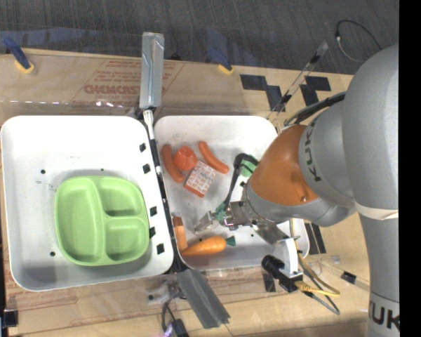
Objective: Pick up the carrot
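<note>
The left bin (14, 188) holds a green divided plate (102, 220), lying flat and well apart from the work. In the right bin (217, 126), small orange and red toy foods (186, 159) and a little packet (199, 180) sit near the divider. The carrot (205, 245) lies by the front wall — its long axis runs left to right, green stem end pointing right, tip toward the divider. The gripper (214, 220) hovers just above it, probably lining up to grasp across the carrot's width. Its fingers look slightly parted and have hold of nothing — the carrot rests on the bin floor.
</note>
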